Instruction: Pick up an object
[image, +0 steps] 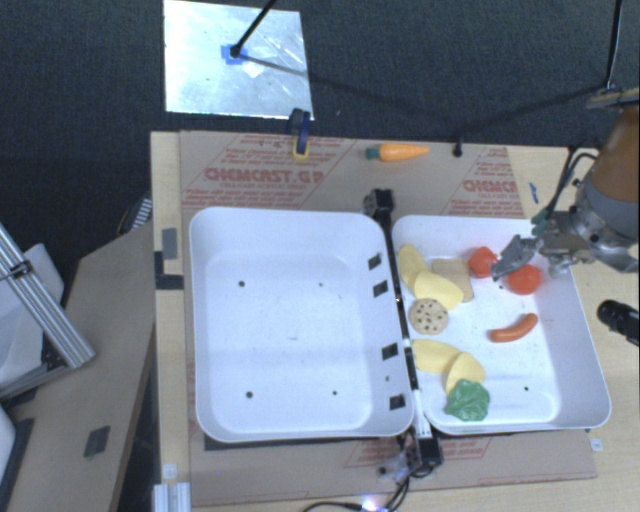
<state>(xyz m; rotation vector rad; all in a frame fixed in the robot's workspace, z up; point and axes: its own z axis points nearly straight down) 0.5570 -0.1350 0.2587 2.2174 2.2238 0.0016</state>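
Observation:
My gripper (533, 259) hangs over the back right part of the right bin (585, 385), open, with nothing between its fingers. One red round piece (482, 261) lies just left of it and a second red piece (525, 281) sits right under it. Lower down lies a small sausage (513, 327). Toward the bin's left side are a yellow curved piece (410, 265), a tan slice (455, 268), a chocolate-chip cookie (430, 316), two yellow pieces (438, 355) and a green leafy piece (467, 400).
The left bin (200, 330) stands beside the right one, joined by a black divider (398, 300). An orange carrot (397, 152) lies on the bench behind the bins. A blue and yellow clamp (299, 133) sits at the back edge.

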